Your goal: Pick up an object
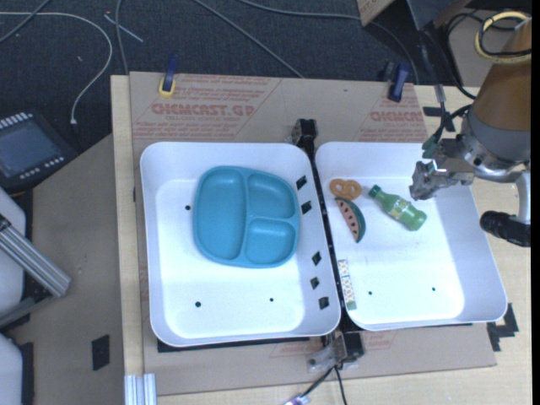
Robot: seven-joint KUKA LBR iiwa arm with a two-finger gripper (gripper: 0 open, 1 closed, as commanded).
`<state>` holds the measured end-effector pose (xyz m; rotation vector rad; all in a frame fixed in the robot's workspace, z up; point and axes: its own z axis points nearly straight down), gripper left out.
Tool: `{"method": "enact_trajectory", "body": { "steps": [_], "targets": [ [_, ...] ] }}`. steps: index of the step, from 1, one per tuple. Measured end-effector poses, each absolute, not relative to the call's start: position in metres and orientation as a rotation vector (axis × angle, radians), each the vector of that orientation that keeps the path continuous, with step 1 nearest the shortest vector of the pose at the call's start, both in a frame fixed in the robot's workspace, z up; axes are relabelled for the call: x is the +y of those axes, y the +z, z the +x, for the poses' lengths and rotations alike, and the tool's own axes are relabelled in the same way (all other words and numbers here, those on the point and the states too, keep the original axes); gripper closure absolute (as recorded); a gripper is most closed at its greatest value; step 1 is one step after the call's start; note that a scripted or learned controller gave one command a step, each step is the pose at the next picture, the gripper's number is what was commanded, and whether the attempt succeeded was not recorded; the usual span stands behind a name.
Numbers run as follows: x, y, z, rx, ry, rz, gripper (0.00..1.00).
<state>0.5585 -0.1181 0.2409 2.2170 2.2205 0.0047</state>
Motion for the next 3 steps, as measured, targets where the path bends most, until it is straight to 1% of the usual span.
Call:
{"method": "enact_trajectory", "body": {
  "steps": [1, 2, 3],
  "targets": [
    [-0.062, 0.249, 0.564, 2.228, 0.005, 2.214, 1.0],
    [-0.012, 0.25, 0.573, 2.228, 0.004, 2.215, 1.0],
    [0.038, 0.234, 0.574, 2.231, -0.001, 2.218, 1.0]
  ]
}}
